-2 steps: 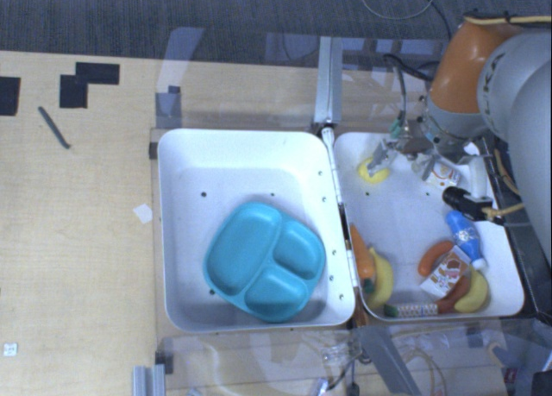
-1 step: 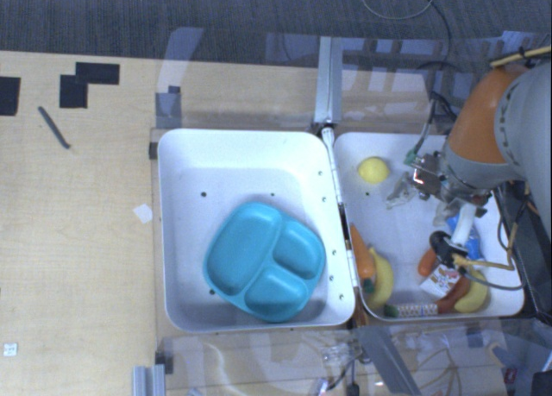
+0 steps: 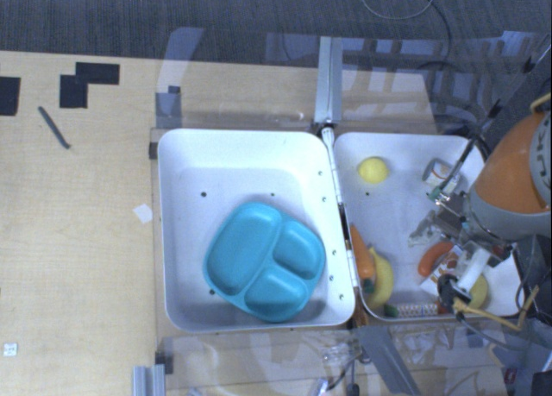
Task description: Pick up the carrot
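Leftward, one white bin (image 3: 177,213) holds a blue divided plate (image 3: 265,260); the right bin (image 3: 388,213) holds a carrot (image 3: 363,258) — claw (image 3: 448,252) nearby, its state unreadable — and a yellow ball (image 3: 373,170).

Light wooden bench (image 3: 78,256) carries two shallow white bins side by side. Left bin (image 3: 177,213) touches the right bin (image 3: 398,148) along one shared edge. Left of the left bin: black tape patches (image 3: 86,84), a thin dark stick (image 3: 53,127), and a small white scrap (image 3: 142,211) just beside its wall.
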